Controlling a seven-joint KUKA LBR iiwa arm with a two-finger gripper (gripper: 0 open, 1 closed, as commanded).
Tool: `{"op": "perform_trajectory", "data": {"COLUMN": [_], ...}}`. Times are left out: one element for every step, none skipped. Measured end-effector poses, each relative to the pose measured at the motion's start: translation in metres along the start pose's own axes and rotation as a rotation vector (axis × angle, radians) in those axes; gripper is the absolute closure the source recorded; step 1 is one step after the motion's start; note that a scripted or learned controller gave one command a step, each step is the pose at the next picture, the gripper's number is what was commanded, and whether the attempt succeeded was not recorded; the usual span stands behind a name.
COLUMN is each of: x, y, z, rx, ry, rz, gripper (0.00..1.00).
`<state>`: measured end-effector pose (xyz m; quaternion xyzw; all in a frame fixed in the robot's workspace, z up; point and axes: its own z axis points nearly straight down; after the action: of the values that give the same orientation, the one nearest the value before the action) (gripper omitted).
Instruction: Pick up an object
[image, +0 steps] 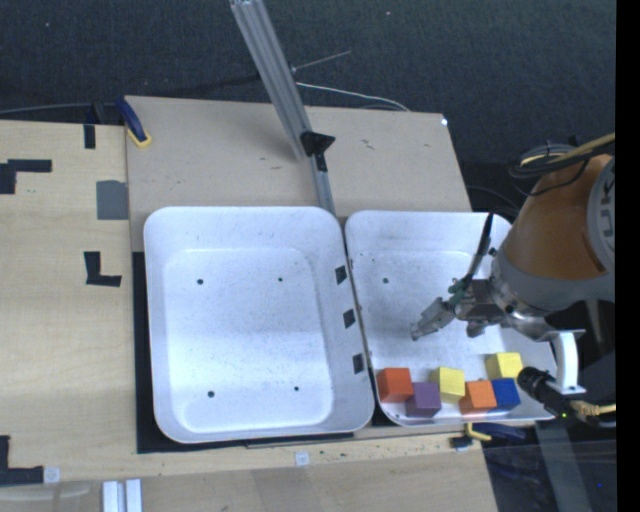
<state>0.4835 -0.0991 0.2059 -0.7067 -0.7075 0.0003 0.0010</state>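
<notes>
Several small blocks lie along the near edge of the right bin (400, 250): an orange one (395, 383), a purple one (426, 398), a yellow one (452, 382), a second orange one (480, 396), a blue one (505, 393) and another yellow one (506, 365). My gripper (432, 320) hangs over the middle of the right bin, above and behind the blocks, pointing left. Nothing shows between its tips.
The left bin (245, 320) sits beside the right one, joined by black clips along the shared rim. A metal bar (285, 90) slants in from the top toward the bins' far edge. The bulky orange-banded arm (560, 240) covers the right bin's right side.
</notes>
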Motion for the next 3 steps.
{"op": "perform_trajectory", "data": {"x": [-0.005, 0.116, 0.094], "y": [0.083, 0.089, 0.128], "z": [0.117, 0.01, -0.103], "rx": [0.0, -0.008, -0.01], "ry": [-0.002, 0.0, -0.002], "rz": [-0.001, -0.006, -0.001], "gripper": [0.0, 0.0, 0.0]}}
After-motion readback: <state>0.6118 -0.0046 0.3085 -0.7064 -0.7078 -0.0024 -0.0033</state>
